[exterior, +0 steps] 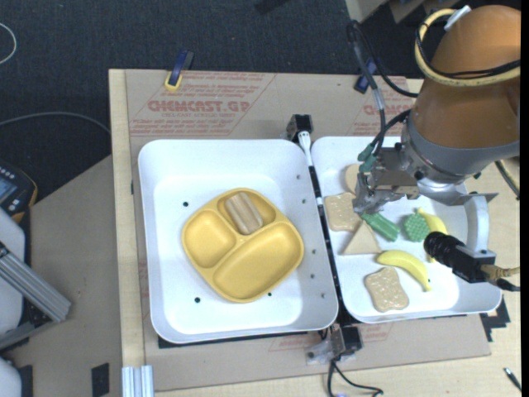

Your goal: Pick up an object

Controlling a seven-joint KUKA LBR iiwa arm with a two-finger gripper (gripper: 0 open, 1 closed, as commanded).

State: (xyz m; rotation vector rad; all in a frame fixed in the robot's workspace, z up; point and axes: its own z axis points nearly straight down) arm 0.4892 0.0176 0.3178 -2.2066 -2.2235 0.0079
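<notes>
Arm (467, 81), grey with an orange band, reaches in from the right over the right bin (471, 304). Gripper (369, 208) is lowered at that bin's left part, just above a green piece (382, 226); whether its fingers are open or closed cannot be told. Beside it lie a cracker (340, 212), a yellow-green item (423, 223), a banana (405, 265) and a second cracker (387, 289). Left bin (165, 222) holds a yellow divided plate (244, 246) with a tan piece (244, 212) in one compartment.

Dark carpet floor (74, 40) all around, brown board (207, 106) on the bench, stray cable (7, 44) at left.
</notes>
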